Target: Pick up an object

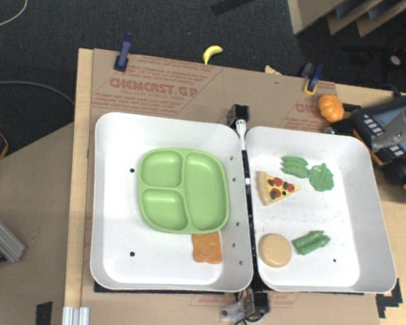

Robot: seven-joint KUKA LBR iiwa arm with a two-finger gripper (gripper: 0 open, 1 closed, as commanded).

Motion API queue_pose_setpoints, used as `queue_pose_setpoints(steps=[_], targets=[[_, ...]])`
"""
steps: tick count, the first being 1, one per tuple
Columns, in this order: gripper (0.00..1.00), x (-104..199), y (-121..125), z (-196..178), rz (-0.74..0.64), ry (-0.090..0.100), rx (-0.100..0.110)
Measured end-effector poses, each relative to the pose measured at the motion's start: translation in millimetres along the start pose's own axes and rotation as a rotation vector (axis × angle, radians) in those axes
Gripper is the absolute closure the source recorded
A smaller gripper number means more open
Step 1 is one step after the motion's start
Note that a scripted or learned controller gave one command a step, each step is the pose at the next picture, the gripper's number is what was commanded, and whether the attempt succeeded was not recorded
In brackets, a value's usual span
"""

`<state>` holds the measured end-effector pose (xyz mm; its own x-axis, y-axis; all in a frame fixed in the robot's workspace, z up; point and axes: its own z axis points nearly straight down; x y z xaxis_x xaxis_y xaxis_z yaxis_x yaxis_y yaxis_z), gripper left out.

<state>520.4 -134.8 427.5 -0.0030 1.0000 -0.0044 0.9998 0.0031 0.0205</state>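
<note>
1 plate [201, 183], 3 green veg [294, 165] [322, 177] [311, 242]

A pale green divided plate [183, 191] is seen in the white left bin [110, 184]. An orange piece [208, 248], tan disc [276, 250], red-dotted yellow pizza slice [275, 187] and green vegetables [311, 242] are shown.

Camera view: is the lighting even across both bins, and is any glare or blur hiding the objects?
Camera view: both white bins, left bin and right bin, are bright and a bit washed out, with soft shadows; the green tray, pizza slice and round cookie read clearly; overall slightly soft focus, and the dark floor at top shows little detail.
</note>
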Motion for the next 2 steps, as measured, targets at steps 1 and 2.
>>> queue_pose_setpoints(steps=[1, 2], targets=[[0.00, 29.7, -4.9, -115.8, 0.000, 0.002, 0.003], [1.00, 28.7, -4.3, -119.6, 0.002, 0.001, 0.013]])
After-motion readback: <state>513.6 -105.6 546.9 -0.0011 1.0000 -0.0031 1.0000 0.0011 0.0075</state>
